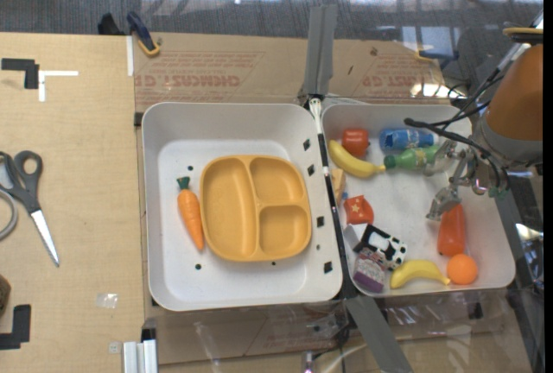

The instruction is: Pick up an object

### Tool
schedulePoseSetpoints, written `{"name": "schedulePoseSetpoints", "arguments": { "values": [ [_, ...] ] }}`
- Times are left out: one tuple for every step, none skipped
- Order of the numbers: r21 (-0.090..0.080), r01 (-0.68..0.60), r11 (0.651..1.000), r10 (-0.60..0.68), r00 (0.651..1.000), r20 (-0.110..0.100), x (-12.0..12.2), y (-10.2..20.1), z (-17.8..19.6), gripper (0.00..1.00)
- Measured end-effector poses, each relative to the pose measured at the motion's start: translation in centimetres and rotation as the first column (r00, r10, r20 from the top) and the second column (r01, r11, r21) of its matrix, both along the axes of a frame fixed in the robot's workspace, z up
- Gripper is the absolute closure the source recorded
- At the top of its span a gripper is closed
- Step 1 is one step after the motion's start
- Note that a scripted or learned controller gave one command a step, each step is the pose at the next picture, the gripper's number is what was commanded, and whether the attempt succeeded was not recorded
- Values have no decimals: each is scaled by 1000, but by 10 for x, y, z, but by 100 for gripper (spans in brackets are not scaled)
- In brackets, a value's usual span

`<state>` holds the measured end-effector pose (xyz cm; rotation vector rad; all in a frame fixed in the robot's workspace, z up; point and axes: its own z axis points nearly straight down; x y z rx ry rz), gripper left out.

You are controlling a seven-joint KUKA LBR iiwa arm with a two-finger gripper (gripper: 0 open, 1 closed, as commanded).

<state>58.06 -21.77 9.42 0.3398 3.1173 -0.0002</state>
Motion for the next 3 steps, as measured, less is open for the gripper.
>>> {"name": "schedulePoseSetpoints", "arguments": {
  "values": [
    [1, 81, 997, -81, 997, -3, -54, 3, -2, 0],
    [0, 78, 997, -78, 997, 1, -52, 3, 8, 100],
    [0, 78, 997, -78, 997, 1, -52, 3, 8, 0]
  ]
}}
